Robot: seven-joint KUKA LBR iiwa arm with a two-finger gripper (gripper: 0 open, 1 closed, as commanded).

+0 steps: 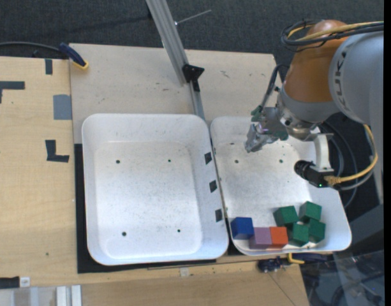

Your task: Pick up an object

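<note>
Several small blocks lie along the near edge of the right bin (246, 171): a blue block (242, 227), a purple block (263, 236), an orange block (279, 236) and a cluster of green blocks (300, 223). My gripper (254, 143) hangs over the far part of the right bin, well away from the blocks, pointing down and to the left. Nothing shows between its fingers.
The left bin (147, 187) sits beside the right one, sharing a raised rim in the middle. A slanted metal pole (173, 34) rises behind the bins. The arm's grey and orange body (323, 75) and cables crowd the right side.
</note>
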